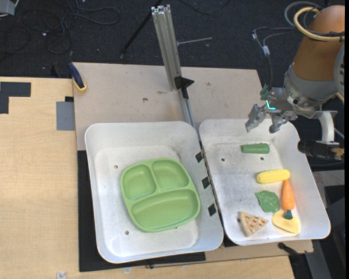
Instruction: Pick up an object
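My gripper hangs above the far edge of the right bin, open, with nothing between its fingers. Just in front of it and below lies a green bean-like stick. Nearer the camera in the same bin are a yellow corn cob, an orange carrot, a green leaf, a yellow cheese wedge and a pizza slice.
The left bin holds a green divided plate. An aluminium post rises behind the gap between the bins. A blue and yellow tool lies at the bench's far left.
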`<control>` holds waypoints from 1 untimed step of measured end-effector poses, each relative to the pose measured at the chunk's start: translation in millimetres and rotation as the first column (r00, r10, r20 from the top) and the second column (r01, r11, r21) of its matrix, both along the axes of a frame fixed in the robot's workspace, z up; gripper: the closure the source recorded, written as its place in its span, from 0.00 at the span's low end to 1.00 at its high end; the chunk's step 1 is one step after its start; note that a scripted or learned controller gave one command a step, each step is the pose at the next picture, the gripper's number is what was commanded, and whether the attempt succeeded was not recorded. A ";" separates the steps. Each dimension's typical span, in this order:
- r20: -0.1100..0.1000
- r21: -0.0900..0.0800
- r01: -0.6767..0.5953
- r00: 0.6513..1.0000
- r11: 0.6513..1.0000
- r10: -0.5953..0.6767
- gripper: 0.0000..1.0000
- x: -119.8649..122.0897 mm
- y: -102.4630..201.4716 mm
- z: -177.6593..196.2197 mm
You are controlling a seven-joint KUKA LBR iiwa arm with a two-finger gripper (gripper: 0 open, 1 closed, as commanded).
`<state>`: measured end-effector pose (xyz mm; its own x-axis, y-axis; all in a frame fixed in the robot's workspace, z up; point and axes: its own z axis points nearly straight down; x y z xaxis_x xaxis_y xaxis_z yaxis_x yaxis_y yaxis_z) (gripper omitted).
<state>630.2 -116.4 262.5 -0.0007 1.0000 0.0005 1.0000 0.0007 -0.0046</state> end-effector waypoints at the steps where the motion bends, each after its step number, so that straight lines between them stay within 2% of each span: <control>1: 0.004 0.000 0.000 1.000 1.000 0.000 0.00 0.8 0.0 1.8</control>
<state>631.0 -116.4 264.3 -0.0011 1.0000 0.0000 1.0000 0.0011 -0.0009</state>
